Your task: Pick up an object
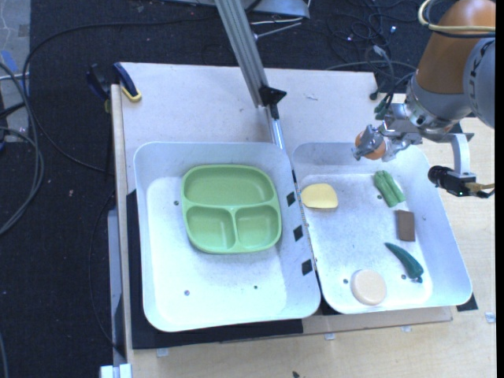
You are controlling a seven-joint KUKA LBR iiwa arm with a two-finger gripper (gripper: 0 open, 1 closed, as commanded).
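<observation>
One small orange object (pixel 372 143) sits clamped between the jaws (pixel 370 146), raised over the right bin (pixel 441 219).

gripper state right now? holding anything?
Gripper: shut on a small orange object, lifted over the far edge of the right bin.

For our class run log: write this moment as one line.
gripper: far edge of right bin, at orange object | grasp: unclear | green tray: left bin
</observation>
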